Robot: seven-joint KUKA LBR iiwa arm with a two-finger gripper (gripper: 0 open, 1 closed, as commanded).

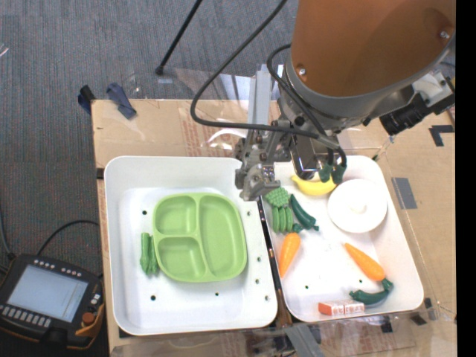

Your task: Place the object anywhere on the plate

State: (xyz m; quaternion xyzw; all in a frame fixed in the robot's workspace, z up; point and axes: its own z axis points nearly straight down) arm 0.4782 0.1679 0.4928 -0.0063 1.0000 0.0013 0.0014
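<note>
While the arm leans in from the right, going left to right: green bean bundle (148, 253) lies in the left bin (119, 199), just beside the lime plate (199, 237), likely left as a distractor. Plate is glossy moulded plastic, three compartments, rounded corners, all bare, so the task is judged not yet done. Gripper (256, 184) hangs over the seam between bins, above the plate's upper right corner; whether it has a grip on anything, cannot tell, metal body blocks it. Task object can't be singled out; nearest candidate is a bumpy green piece (277, 197) just right of the gripper. Right bin (405, 236): orange carrot (288, 252), yellow banana (313, 187), smooth white round lid (358, 206).
</note>
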